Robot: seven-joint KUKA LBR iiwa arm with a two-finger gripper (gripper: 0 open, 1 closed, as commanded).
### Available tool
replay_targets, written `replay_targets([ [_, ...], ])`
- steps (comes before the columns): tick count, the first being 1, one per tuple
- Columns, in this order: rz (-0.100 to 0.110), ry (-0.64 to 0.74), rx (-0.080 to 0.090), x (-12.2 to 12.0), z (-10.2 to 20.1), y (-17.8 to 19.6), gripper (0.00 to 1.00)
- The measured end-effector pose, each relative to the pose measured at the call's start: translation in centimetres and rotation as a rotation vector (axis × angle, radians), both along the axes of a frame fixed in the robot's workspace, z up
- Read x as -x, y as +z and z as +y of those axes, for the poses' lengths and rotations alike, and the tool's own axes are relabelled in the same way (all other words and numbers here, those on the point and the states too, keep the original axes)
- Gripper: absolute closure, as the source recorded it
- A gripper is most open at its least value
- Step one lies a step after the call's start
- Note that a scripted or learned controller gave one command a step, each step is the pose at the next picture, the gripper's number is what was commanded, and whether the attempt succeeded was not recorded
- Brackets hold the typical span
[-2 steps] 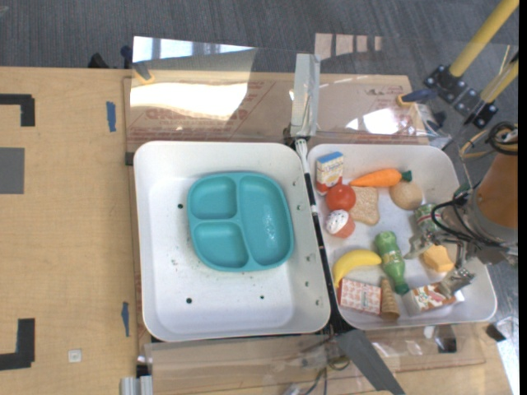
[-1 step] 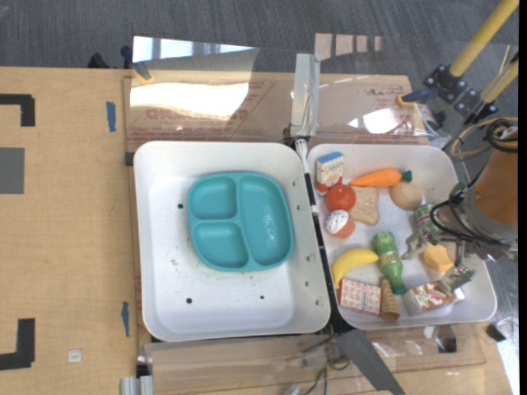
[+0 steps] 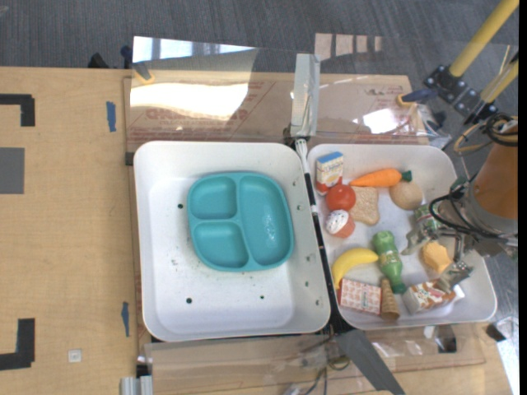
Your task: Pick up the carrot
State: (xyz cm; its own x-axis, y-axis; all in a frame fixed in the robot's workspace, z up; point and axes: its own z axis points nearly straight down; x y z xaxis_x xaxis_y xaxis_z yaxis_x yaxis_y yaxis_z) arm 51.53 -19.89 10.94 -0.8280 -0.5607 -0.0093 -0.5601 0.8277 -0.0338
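Camera view puts the carrot (image 3: 376,178) near the far wall of the right bin (image 3: 484,303), its green tip toward the arm. A red tomato (image 3: 340,196) and a cracker (image 3: 365,206) crowd just beside it, and a potato (image 3: 405,194) sits close by its tip; a slightly misplaced descent could catch one of those instead. The jaws (image 3: 440,249) hang well apart from it, over a yellow cheese wedge (image 3: 436,257); whether they are open I cannot tell.
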Motion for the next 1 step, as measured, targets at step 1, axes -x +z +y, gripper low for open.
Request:
replay_targets([
  [1,-0.012,-0.098,-0.007,0.7,-0.68,-0.03,0.0],
])
